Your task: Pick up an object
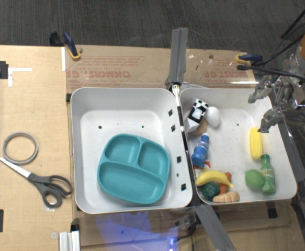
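Yellow corn cob (256,143) lies just below the tool (267,106); whether the tool holds anything, I cannot tell.

Two white bins (84,140) side by side, one teal divided plate (134,168), one corn cob (256,143), one banana (213,178), one green bottle (267,174), one blue bottle (200,150), one black-and-white toy (198,111), one pair of scissors (40,181), one tape roll (20,147), two clamps (71,45).
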Robot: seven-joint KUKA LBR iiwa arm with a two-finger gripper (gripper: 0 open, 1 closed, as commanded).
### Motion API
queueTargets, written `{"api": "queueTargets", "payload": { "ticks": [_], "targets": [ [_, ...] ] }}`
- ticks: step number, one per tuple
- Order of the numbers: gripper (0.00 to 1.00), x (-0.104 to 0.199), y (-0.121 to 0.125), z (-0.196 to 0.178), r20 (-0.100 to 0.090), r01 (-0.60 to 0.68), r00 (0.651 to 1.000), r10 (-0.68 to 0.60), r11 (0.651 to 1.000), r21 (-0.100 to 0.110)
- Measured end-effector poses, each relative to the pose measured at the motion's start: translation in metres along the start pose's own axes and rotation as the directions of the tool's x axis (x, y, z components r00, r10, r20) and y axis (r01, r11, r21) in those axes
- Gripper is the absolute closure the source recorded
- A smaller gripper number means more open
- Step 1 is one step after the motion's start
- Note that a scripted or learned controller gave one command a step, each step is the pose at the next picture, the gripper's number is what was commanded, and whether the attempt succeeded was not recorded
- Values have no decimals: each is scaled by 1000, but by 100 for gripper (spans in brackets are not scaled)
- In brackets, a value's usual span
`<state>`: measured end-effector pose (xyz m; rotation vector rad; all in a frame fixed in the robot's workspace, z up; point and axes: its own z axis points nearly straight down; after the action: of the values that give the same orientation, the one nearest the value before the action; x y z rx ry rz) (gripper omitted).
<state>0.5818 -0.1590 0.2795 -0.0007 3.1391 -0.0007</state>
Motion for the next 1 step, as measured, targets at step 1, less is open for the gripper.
{"api": "queueTargets", "payload": {
  "ticks": [1],
  "targets": [
    [0, -13, -40, 116, 0, -104, 995, 104, 995, 0]
  ]
}}
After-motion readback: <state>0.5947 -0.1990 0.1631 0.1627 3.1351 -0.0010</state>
